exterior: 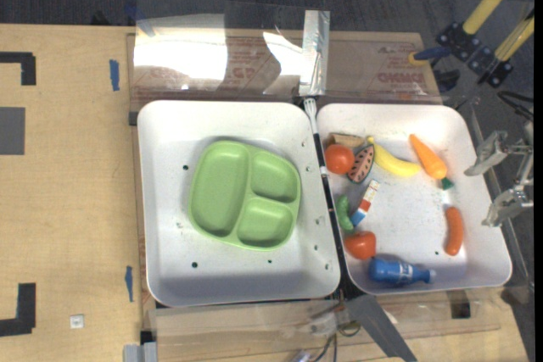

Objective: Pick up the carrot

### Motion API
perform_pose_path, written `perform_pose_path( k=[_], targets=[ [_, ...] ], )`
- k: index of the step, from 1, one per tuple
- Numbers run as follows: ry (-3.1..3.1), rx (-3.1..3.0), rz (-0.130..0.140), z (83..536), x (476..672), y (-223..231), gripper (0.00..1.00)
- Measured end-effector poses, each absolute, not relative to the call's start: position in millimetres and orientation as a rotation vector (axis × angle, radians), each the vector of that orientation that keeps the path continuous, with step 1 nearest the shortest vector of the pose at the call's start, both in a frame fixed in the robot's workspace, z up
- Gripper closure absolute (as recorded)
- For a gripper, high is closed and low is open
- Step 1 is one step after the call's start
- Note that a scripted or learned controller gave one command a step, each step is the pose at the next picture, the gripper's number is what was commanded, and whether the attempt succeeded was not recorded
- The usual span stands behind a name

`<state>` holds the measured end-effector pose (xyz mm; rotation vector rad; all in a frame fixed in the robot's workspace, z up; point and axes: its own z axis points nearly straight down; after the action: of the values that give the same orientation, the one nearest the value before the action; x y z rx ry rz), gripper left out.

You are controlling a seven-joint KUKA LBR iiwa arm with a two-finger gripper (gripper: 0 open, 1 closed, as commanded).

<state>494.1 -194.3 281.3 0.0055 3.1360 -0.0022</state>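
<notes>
At the right edge of the view, the claw (506,182) hangs just outside the right bin (488,263); whether it is released or clenched cannot be told. Nearest it inside that bin lie the carrot (428,157), by the far right corner, and a sausage (454,231). Banana (397,164), tomato (339,158) and blue bottle (398,271) lie further left. A green divided plate (246,194) occupies the left bin (161,208).
</notes>
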Motion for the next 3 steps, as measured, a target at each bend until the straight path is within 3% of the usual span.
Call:
perform_pose_path(
  k=[1, 2, 3],
  targets=[
    [3.149, -0.015, 0.007, 124.9, 497.5, -196.5, 0.00],
    [3.137, 0.079, 0.000, 91.9, 547.5, -170.9, 0.00],
    [3.102, 0.431, -0.001, 114.7, 609.8, -174.0, 0.00]
  ],
)
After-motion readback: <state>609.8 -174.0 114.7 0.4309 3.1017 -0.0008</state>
